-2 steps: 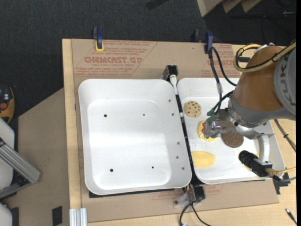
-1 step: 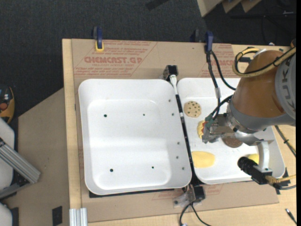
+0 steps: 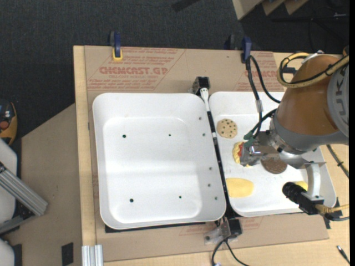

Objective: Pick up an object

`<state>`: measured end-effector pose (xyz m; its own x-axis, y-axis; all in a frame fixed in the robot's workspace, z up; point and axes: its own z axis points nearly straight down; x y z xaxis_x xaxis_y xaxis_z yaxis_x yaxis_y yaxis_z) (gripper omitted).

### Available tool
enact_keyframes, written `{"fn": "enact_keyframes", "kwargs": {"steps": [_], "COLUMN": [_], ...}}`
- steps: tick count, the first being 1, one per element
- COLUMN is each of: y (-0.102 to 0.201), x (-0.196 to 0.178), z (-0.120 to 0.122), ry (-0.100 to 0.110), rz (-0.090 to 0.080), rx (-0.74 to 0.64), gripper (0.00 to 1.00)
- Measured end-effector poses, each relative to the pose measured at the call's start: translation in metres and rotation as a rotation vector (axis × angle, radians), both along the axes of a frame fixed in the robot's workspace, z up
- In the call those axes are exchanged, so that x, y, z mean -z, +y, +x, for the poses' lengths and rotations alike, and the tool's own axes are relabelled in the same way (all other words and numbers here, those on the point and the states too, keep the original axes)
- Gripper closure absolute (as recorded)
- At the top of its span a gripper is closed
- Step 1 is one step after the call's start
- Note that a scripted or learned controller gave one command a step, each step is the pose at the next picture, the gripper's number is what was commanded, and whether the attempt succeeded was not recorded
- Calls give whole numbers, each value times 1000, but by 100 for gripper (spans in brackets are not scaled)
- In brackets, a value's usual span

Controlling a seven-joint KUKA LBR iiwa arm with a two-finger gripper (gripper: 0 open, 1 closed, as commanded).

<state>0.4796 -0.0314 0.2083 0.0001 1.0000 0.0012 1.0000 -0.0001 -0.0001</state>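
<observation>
Cardboard-topped surface (image 3: 166, 65) carries two white bins, the hand (image 3: 250, 153) low in the right bin (image 3: 266, 204), its grip impossible to judge, amid a cookie (image 3: 227, 128) and yellow piece (image 3: 240, 187).

Gripper (image 3: 250, 153) low in right bin (image 3: 260, 204), beside cookie (image 3: 226, 128).

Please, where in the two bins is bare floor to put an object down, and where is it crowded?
The left bin has bare floor from wall to wall. The right bin is crowded: cookie, yellow piece, a brown disc, with the gripper and arm above. A small bare patch lies between cookie and yellow piece.
</observation>
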Motion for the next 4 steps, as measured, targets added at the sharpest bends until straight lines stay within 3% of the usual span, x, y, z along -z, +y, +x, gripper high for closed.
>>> {"fn": "enact_keyframes", "kwargs": {"steps": [1, 2, 3, 4], "y": [-27, 27, 11, 30], "x": [25, 16, -125, -93], "z": [-1, 66, 54, 34], "ry": [5, -6, -18, 5], "rz": [-1, -1, -2, 0], "rx": [3, -8, -1, -2], "gripper": [100, 100, 100, 100]}}
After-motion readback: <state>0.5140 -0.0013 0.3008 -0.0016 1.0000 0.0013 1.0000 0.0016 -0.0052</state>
